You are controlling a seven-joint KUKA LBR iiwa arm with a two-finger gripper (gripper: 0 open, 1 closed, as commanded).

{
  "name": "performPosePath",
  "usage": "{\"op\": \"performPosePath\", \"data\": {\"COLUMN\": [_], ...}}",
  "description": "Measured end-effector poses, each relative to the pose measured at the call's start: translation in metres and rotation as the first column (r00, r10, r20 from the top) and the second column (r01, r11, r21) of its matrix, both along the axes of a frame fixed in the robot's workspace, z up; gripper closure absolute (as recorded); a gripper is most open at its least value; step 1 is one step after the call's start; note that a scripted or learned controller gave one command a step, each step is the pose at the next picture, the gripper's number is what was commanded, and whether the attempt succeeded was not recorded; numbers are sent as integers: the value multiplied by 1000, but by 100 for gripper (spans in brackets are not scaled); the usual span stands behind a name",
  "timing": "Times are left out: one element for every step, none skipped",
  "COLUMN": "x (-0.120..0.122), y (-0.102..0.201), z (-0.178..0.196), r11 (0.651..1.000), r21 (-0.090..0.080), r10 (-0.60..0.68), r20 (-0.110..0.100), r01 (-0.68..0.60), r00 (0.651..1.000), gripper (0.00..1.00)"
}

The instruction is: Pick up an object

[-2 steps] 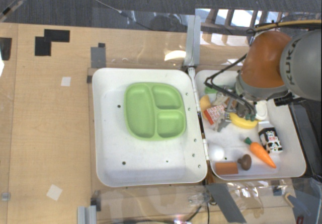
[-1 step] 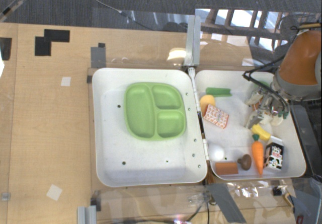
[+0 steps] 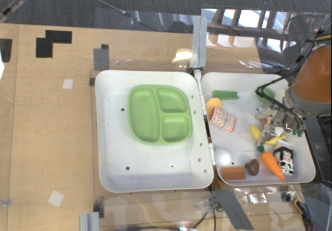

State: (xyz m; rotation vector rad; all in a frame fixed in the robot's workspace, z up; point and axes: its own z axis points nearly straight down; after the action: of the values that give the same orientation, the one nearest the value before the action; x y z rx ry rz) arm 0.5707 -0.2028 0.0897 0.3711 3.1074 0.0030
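Right bin (image 3: 306,175): jaws (image 3: 268,134) hover over a yellow banana (image 3: 258,133) (their state cannot be told); orange carrot (image 3: 272,165) lies nearby.

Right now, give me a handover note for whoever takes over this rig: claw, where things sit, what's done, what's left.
Claw: low in the right bin, over the banana; its grip can't be read from here.
Right bin also holds: green block, orange fruit, red-checked packet, carrot, cow-print carton, brown ball, brown block, white ball.
Left bin: green divided plate.
Done: nothing visibly lifted.
Left: grasp one object and raise it.
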Motion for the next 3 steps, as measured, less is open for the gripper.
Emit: {"op": "performPosePath", "data": {"x": [-15,-57,-75], "y": [50,67,107], "z": [1,2,2], "r11": [999,997,996], "r21": [-2,-2,-3], "r10": [-41,-82,-92], "r20": [5,8,13], "r01": [41,82,92], "r00": [999,997,996], "gripper": [0,0,0]}}
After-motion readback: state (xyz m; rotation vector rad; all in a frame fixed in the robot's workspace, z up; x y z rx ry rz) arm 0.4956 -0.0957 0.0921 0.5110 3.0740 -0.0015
